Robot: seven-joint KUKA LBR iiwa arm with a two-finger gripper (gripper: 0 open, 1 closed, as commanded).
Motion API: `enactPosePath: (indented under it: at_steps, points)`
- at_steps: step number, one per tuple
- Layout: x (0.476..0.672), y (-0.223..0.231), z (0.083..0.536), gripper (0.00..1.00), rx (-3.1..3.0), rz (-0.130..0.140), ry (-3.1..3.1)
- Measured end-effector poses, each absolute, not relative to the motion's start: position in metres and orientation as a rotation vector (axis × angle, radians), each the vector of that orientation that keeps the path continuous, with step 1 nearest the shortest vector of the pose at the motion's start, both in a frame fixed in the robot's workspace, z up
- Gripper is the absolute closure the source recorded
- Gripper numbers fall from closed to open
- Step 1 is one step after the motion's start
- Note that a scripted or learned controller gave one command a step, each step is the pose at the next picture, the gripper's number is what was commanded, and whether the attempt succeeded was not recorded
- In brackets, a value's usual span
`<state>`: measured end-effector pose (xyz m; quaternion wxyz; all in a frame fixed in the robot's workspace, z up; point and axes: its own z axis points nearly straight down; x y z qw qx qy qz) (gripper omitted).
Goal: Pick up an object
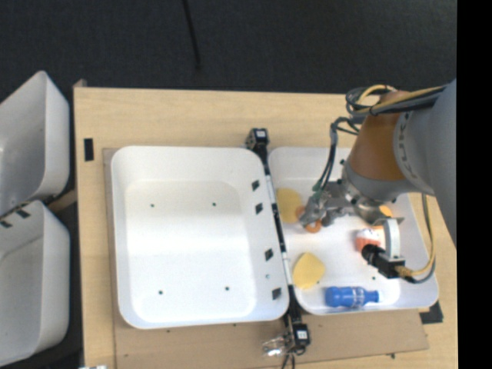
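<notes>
My arm, seen from above.
Bulky grey metal arm (430,141), orange band (375,148) above wrist, thin dark cables (330,156) trailing alongside.

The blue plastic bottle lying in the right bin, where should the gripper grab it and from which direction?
Judging by its pose, grip the blue plastic bottle across the middle of its body, coming straight down: it lies flat on its side, close to the white right bin near wall.
</notes>
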<state>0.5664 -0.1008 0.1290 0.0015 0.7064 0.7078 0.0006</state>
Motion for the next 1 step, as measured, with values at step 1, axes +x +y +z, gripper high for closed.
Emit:
enactPosePath:
  at_steps: [1]
  points:
    - [0.6363,-0.0261,0.2064,1.00,2.204,0.015,2.226]
